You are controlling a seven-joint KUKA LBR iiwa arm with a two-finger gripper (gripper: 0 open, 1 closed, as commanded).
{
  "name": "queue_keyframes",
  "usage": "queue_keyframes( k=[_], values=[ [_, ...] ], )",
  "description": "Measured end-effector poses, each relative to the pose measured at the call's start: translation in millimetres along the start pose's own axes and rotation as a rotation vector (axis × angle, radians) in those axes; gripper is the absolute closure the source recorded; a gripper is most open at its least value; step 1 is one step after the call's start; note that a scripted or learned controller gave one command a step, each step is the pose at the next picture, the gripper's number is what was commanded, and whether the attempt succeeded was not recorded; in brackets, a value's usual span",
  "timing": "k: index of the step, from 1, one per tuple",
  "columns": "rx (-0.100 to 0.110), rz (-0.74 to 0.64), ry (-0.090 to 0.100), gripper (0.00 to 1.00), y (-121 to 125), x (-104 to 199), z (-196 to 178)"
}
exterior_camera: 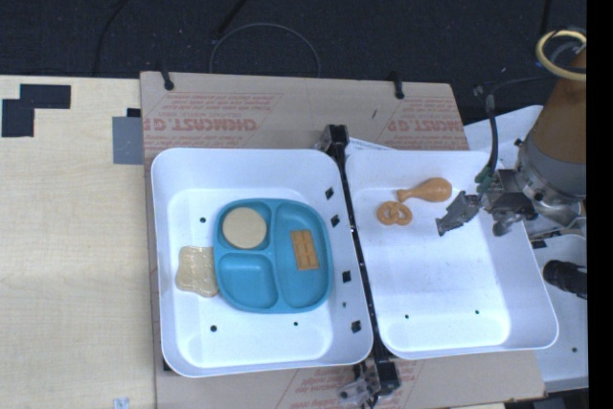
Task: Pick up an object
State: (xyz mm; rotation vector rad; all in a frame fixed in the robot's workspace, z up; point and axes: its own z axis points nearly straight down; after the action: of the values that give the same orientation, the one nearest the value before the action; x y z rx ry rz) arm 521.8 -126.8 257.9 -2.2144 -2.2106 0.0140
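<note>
Camera view findings: two white bins sit side by side on the bench, and the arm (560,124) enters from the right over the right bin (450,302). The gripper (476,214) hangs above that bin's right portion with its fingers spread apart and nothing between them, so no object has been secured. The nearest candidates are a tan drumstick-shaped toy (427,192) and a brown pretzel-shaped piece (394,214), lying just beside each other in the upper left of the right bin; the gripper stands near them, to their right, and touches neither. The left bin (182,330) holds a blue divided tray (273,287) carrying a round beige piece (243,227) and an orange rectangular piece (305,250), with a pale yellowish item (196,270) resting against the tray's left edge. Assessment: the task is at the approach stage; descent, closure and lift all remain. Clearance: the floor of the right bin below and in front of the two toys is open, giving free room for a leftward move. Both toys lie near the bin's upper wall and the central divider (347,225), which limits approach from those sides.
</note>
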Motion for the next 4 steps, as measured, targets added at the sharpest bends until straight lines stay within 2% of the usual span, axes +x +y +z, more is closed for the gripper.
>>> queue_keyframes(
  k=[1,2,3,4],
  values=[
    [-0.011,-0.002,-0.001,0.00,2,0,-6],
    [-0.007,-0.001,-0.001,0.00,9,-4,42],
    [-0.007,-0.001,-0.001,0.00,5,-7,87],
    [-0.007,-0.001,0.000,0.00,-1,-10,148]
  ],
)
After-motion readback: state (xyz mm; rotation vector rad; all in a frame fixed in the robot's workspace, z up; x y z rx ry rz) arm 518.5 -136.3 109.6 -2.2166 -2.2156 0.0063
